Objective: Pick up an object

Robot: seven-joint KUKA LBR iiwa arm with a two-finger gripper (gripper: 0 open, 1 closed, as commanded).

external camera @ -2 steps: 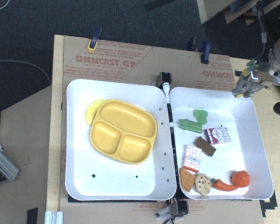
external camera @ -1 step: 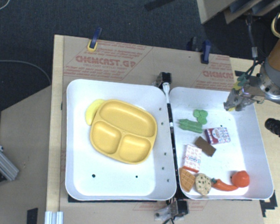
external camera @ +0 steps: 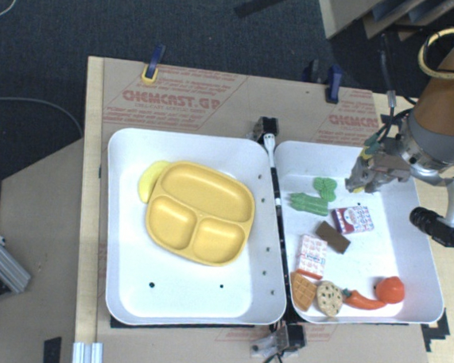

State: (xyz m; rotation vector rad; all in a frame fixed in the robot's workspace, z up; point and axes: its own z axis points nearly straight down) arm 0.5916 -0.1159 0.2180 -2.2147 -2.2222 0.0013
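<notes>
My gripper (external camera: 364,180) hangs over the far part of the right bin (external camera: 421,259), just right of a green toy vegetable (external camera: 325,185) and above a small red and white carton (external camera: 353,220). Nothing is visibly held in it. A longer green pod (external camera: 308,202) lies to the left of the carton. Further forward are a brown bar (external camera: 333,236), a pink and white packet (external camera: 311,257), a waffle (external camera: 303,290), a cookie (external camera: 329,298) and a red-orange pepper (external camera: 377,294).
The left bin (external camera: 126,231) holds a yellow divided plate (external camera: 200,214), with a flat yellow piece (external camera: 149,179) sticking out from under its left side. A black divider (external camera: 275,201) runs between the bins. Blue clamps (external camera: 333,83) sit on the cardboard's far edge.
</notes>
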